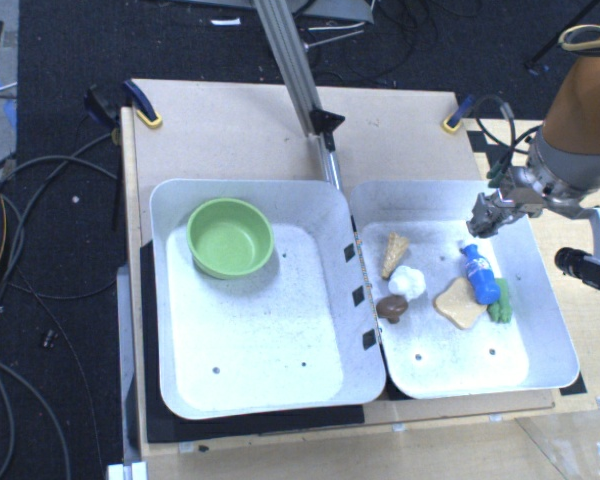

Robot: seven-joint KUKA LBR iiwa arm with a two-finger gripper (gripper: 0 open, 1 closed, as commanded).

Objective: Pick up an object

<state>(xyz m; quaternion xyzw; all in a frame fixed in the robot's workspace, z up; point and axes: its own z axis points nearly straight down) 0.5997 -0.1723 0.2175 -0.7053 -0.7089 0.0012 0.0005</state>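
In the right bin (540, 368) lie a blue bottle (479, 274), a tan bread-like piece (458, 306), a green item (501, 303), a white lump (408, 282), a brown lump (391, 308) and a tan cone (394, 253). My gripper (483, 218) hangs over the bin's upper right part, just above the blue bottle's cap end. I see nothing held in it.
The left bin (260, 368) holds a green bowl (230, 237) near its upper left corner. A slanted metal pole (293, 58) runs down to the junction between the bins. Yellow clamps (148, 118) mark the bench's rear corners.
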